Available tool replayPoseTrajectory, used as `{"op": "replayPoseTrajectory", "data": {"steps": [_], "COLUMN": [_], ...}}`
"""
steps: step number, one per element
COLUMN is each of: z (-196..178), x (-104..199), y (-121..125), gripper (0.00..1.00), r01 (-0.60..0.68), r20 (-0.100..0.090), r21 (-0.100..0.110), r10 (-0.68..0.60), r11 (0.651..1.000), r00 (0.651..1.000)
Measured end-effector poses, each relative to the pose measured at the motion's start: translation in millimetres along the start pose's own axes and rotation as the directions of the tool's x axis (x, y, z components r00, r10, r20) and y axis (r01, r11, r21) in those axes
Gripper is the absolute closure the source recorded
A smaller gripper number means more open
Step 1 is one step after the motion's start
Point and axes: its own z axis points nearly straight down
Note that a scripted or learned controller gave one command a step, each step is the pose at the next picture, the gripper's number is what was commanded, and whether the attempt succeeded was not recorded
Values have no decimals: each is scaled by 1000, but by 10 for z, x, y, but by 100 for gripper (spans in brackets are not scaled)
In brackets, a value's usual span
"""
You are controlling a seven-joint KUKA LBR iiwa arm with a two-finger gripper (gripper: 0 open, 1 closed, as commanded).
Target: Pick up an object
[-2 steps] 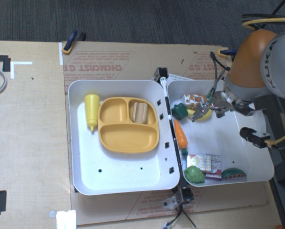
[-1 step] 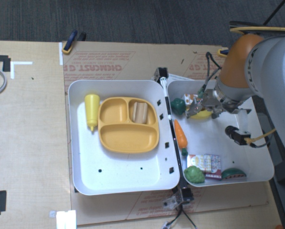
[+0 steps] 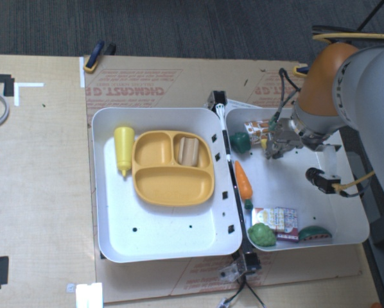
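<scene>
Arm [image 3: 356,88] cut off at right.

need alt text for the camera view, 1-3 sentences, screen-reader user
A grey robot arm with an orange band reaches from the right, its two-finger gripper low in the right white bin near a dark green round item; that bin also holds an orange toy carrot. The left white bin holds a yellow divided plate beside a yellow bottle.

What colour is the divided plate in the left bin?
The divided plate is yellow-orange, seen in the camera view.
</scene>
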Motion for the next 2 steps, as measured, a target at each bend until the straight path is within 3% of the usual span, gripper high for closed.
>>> {"op": "replayPoseTrajectory", "data": {"steps": [1,2], "z": [-2,122], "x": [1,113], "y": [3,348], "gripper": [0,0], "r01": [0,-47], "r20": [0,5], "r21": [-1,20], "r10": [0,47], "r11": [1000,999], "r00": [1000,999]}}
